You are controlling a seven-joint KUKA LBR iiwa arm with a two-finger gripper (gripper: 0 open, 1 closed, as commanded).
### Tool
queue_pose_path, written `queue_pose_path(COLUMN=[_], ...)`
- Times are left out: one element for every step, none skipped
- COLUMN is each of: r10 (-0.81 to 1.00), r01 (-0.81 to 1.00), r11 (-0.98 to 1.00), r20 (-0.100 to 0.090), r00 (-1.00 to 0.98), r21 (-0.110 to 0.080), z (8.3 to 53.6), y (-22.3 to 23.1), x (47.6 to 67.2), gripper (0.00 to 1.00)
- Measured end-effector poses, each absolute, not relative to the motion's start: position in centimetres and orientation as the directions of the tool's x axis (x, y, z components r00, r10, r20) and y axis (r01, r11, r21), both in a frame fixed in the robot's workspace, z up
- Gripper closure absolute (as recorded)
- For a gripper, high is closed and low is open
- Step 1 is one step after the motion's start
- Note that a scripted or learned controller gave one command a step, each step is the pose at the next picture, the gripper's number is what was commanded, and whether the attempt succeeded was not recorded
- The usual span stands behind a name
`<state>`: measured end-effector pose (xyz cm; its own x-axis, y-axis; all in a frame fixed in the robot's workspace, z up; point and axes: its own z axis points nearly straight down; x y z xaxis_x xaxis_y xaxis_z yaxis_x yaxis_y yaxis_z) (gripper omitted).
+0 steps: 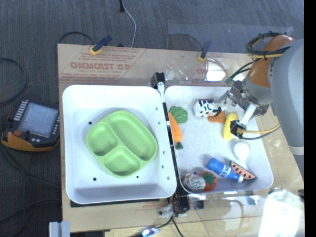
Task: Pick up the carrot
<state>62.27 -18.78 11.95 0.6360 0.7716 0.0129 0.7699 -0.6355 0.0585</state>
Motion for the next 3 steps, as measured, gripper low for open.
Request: queue_pose_path(r10=[0.718,0.723,0.75], r01=[0.715,0.72,0.75], r11=[-0.695,-0.69,-0.661], r20=[0.029,0.033,-0.005], r00=[0.695,0.69,0.661], r21=[0.072,0.067,0.009], z=[11.4,12.7,9.1], y=[-14.0,-13.6,-9.9], x=[60.8,61.0,63.3], gripper=[0.0,1.0,1.0])
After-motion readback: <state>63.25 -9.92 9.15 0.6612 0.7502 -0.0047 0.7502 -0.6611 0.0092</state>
